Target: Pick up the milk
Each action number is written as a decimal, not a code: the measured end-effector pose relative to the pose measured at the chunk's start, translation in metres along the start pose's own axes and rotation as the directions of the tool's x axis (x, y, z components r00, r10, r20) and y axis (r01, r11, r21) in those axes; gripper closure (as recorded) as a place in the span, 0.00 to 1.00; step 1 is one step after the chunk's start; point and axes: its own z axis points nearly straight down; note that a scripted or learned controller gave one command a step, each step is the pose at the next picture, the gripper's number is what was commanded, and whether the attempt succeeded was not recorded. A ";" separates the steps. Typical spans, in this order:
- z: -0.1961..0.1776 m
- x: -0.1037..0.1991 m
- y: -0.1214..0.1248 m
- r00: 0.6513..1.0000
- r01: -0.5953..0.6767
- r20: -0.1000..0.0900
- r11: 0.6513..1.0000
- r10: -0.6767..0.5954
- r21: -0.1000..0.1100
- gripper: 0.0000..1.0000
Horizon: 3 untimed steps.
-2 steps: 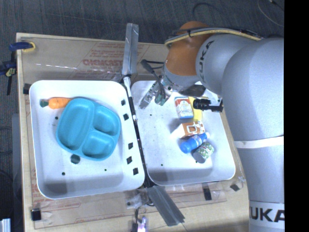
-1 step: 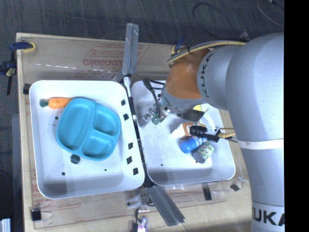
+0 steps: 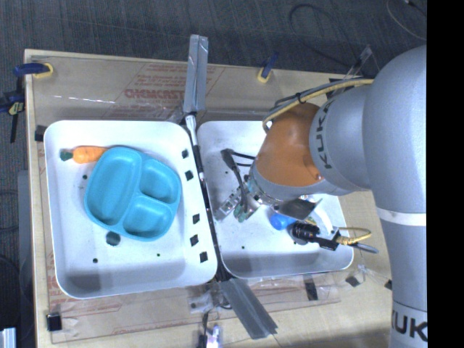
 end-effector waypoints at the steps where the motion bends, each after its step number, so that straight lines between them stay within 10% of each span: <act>1: -0.010 -0.001 0.001 1.000 0.005 0.001 1.000 -0.005 0.000 1.00; 2: 0.002 0.011 -0.043 0.944 0.331 -0.010 0.944 -0.331 -0.003 1.00; 3: 0.002 0.033 -0.041 0.999 -0.054 -0.001 0.999 0.054 0.004 1.00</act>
